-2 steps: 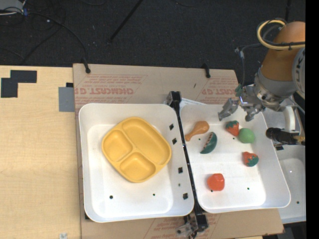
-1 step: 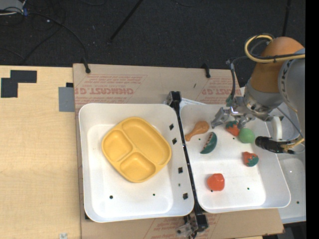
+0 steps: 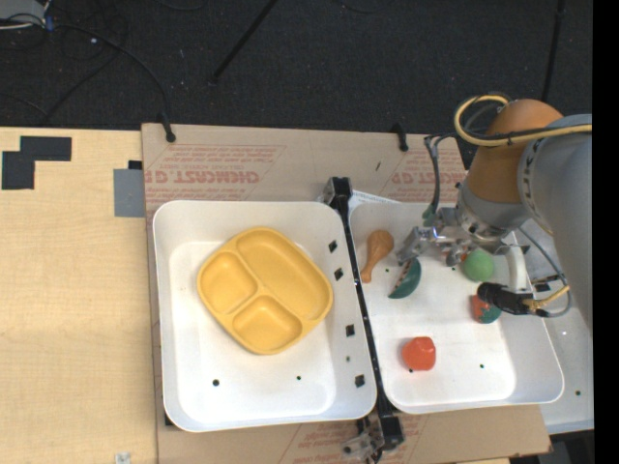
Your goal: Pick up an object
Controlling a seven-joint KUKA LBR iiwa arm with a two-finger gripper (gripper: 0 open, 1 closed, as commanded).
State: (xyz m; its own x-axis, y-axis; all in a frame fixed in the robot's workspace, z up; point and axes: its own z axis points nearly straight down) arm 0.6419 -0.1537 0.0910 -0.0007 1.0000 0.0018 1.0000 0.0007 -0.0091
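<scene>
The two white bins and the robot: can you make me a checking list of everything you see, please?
Surface: left bin and right bin, side by side on cardboard.
Job's things: orange drumstick toy, teal piece, green ball, red toy in the right bin.
Clutter: yellow divided plate in the left bin.
Grippers: gripper low over the right bin, beside the teal piece.
Cables: yellow loop on the arm.
Surroundings: wooden benchtop, dark floor.

The arm (image 3: 542,177) covers part of the green ball (image 3: 478,265) and the right bin's far corner (image 3: 542,259).
</scene>
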